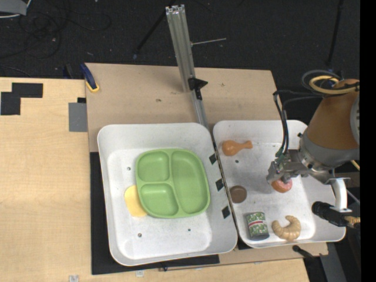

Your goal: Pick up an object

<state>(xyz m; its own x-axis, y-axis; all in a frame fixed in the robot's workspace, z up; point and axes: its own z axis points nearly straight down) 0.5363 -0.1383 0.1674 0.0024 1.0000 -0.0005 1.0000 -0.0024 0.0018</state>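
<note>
Under the pincer (pixel 282 177) sits a small red-orange object (pixel 283 185).

Honestly nothing readable here. The small can (pixel 257 225) just left of the croissant (pixel 287 227) has a green label, but any print on it is way too blurry.

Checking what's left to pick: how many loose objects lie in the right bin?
5: orange drumstick at the back, brown puck near the left wall, green can and croissant in front, red item under the gripper, partly hidden.
</note>
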